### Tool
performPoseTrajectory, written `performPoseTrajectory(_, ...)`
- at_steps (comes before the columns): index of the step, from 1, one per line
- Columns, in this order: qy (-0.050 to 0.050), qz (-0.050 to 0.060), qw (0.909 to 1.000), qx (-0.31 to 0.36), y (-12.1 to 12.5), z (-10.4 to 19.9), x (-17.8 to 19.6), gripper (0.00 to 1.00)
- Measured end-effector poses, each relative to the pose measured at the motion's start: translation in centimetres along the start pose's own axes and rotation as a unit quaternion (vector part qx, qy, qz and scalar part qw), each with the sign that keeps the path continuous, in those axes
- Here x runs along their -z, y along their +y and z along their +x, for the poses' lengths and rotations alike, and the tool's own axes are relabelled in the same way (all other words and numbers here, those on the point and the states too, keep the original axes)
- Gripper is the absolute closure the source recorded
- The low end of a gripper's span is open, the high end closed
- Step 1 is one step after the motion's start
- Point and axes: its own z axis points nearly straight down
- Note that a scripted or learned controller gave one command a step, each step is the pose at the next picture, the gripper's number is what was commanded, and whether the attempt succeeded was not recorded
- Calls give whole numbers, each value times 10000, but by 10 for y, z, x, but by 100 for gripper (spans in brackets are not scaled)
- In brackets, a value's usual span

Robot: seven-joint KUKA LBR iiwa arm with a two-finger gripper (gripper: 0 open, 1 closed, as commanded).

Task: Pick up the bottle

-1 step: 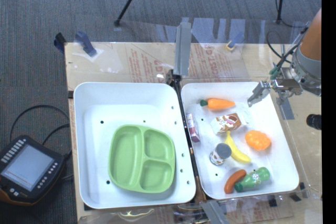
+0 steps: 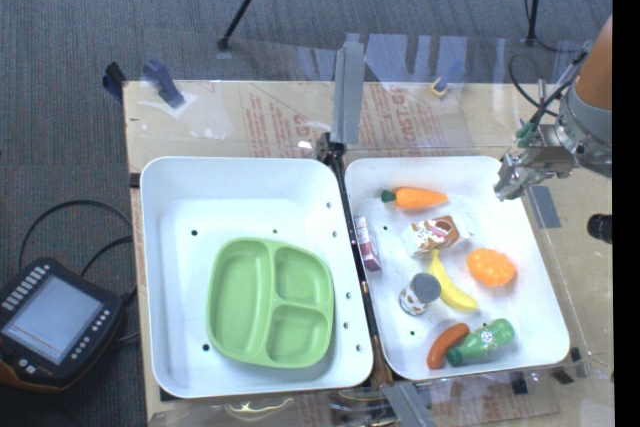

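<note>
Camera view puts the green bottle (image 2: 482, 341) lying on its side in the near right corner of the right bin (image 2: 548, 307), its pale label facing up. Touching its left end is an orange-red sausage-shaped toy (image 2: 446, 344), tilted toward the near edge. Just beyond them a yellow banana (image 2: 450, 284) curves across the bin floor, with a small can (image 2: 420, 294) against its left side, grey lid up. To the right of the banana sits a rounded orange fruit (image 2: 491, 267). Farther back lie a small printed packet (image 2: 436, 234) and, beyond it, an orange carrot (image 2: 417, 198) with a green top pointing left. A slim purple-and-white packet (image 2: 366, 244) rests along the bin's left wall.

The gripper (image 2: 512, 183) hangs over the far right corner of the right bin, well apart from the bottle and with nothing between its fingers; whether they are apart or together cannot be told from this angle.

The left bin (image 2: 175, 195) holds a green compartment tray (image 2: 270, 302). A teach pendant (image 2: 52, 317) lies on the floor at far left.
</note>
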Motion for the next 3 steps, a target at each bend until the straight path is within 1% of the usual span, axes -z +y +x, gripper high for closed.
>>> performPoseTrajectory(1,-12,-15,9957,-922,3,70,87,100)
performPoseTrajectory(2,-13,-10,9835,-1810,-32,123,161,100)
performPoseTrajectory(3,-17,-3,9551,-2963,-36,200,161,100)
